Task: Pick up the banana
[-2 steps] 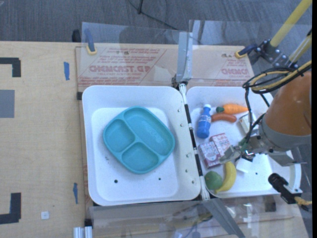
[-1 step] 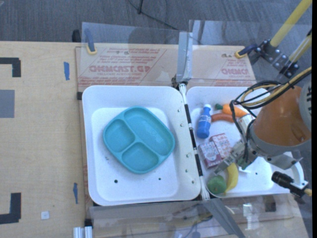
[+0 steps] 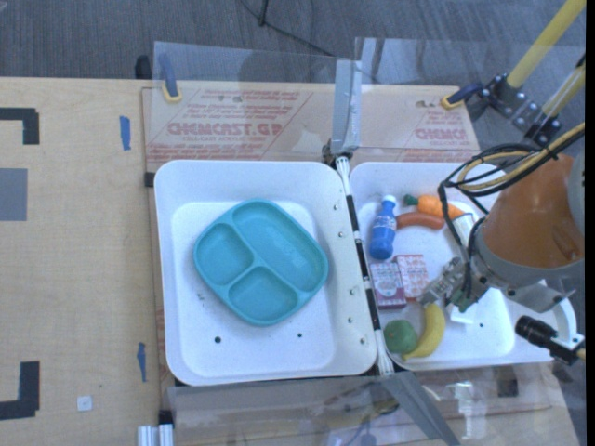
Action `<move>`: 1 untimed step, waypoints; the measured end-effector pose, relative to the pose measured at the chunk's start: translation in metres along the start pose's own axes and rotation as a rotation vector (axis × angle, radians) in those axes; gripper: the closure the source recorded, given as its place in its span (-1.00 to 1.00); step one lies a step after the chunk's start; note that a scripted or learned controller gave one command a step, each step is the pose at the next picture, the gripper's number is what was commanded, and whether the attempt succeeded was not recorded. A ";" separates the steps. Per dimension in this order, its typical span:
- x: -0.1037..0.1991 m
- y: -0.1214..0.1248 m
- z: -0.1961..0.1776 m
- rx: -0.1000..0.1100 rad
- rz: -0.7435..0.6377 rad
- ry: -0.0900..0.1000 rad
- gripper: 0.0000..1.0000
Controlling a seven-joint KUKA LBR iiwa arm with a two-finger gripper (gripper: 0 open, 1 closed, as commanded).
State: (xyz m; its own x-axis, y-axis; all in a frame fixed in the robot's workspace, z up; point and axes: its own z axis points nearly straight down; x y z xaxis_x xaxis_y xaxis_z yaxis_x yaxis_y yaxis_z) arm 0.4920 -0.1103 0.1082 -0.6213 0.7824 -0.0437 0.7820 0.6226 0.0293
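The banana (image 3: 429,331) lies in the right bin (image 3: 493,340), touching a green ball (image 3: 401,334) on its left. The gripper (image 3: 453,289) hovers just above the banana's upper end; whether it is released or clenched cannot be told. A grasp there may slip off the curved tip or nudge the ball. Near the banana sit a red packet (image 3: 398,280), a blue bottle (image 3: 383,229) and a carrot (image 3: 429,207). The left bin (image 3: 177,249) holds a teal plate (image 3: 261,261).

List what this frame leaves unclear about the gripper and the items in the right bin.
- Two-finger gripper, camera view: too small and blurred to judge its state or any contact with the curved yellow banana.
- Red and white packet: print too small to read.
- Shallow white right bin: far side hidden under the grey and orange arm.
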 end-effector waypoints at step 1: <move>0.030 0.014 -0.078 0.019 -0.311 0.044 1.00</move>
State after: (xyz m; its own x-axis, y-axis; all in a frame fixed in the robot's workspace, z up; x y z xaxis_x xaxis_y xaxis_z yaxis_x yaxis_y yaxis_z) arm 0.4805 -0.0773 0.1849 -0.8322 0.5544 -0.0048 0.5544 0.8323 0.0028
